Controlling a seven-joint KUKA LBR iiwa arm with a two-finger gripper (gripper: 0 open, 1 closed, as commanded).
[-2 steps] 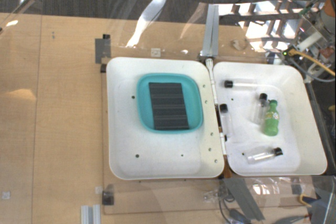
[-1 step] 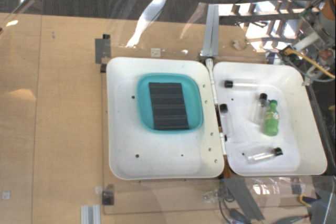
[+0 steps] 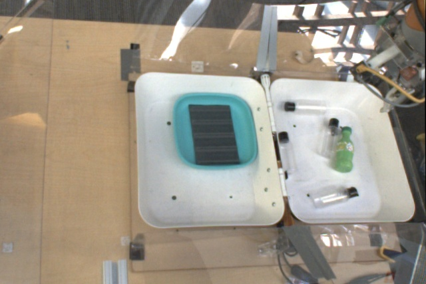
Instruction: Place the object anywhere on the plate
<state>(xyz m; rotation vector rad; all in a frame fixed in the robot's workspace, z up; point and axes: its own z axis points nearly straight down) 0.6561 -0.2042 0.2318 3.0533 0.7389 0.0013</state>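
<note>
A teal plate (image 3: 214,131) with a dark ridged insert sits in the left bin (image 3: 160,196); vials and a green bottle (image 3: 343,150) lie in the right bin (image 3: 386,203).

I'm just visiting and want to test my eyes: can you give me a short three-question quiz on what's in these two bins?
1. True or false: the teal plate sits in the left bin.
2. What lies on the plate? A) dark ridged mat B) green bottle C) clear tube
3. Which bin holds the green bottle?

Key:
1. True.
2. A, the dark ridged mat.
3. The right bin, among clear black-capped tubes.
</note>
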